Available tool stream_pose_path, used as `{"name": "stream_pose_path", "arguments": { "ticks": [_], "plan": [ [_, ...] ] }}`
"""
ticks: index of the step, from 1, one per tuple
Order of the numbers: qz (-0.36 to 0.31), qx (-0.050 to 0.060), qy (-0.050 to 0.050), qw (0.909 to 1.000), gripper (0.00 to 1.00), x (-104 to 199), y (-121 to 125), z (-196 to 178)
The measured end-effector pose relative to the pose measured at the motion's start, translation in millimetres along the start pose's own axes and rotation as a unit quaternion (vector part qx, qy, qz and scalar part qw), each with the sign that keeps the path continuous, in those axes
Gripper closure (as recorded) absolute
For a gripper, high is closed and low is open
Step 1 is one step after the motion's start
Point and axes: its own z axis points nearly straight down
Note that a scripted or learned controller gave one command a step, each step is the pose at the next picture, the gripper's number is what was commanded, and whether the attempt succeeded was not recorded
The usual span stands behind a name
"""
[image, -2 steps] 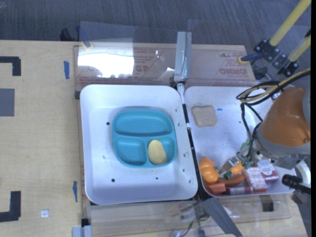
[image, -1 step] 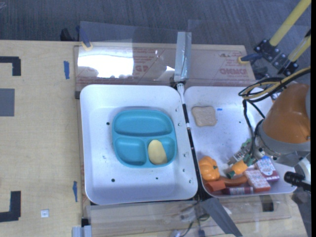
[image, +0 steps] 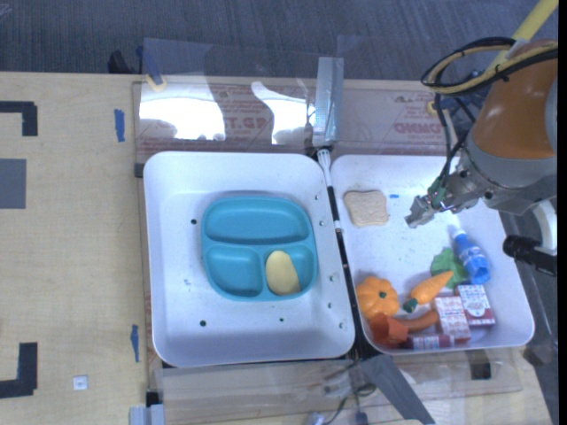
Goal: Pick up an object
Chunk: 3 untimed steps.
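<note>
Two white bins sit side by side. The left bin (image: 168, 237) holds a blue divided tray (image: 257, 242) with a yellow lemon (image: 282, 273) in its lower right compartment. The gripper (image: 423, 211) hangs above the right bin (image: 523, 317), near a bread slice (image: 366, 207); whether it is apart or together, I cannot tell. A blue bottle (image: 469, 259), carrot (image: 430, 289), small pumpkin (image: 376, 297) and red cartons (image: 462, 312) cluster in that bin's lower part.

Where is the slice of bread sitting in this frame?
The bread lies in the right bin, near its far left corner, beside the divider between the bins. The hand hovers just to its right.
</note>
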Motion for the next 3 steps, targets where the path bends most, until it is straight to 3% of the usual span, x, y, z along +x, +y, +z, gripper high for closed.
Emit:
{"name": "stream_pose_path", "arguments": {
  "ticks": [1,2,3],
  "plan": [
    [0.002,0.003,0.001,1.0,0.0,-1,-2,3],
    [-0.028,0.001,-0.001,0.9996,0.0,-46,-64,129],
    [-0.03,-0.002,-0.003,0.9996,1.0,-46,-61,118]
  ]
}}
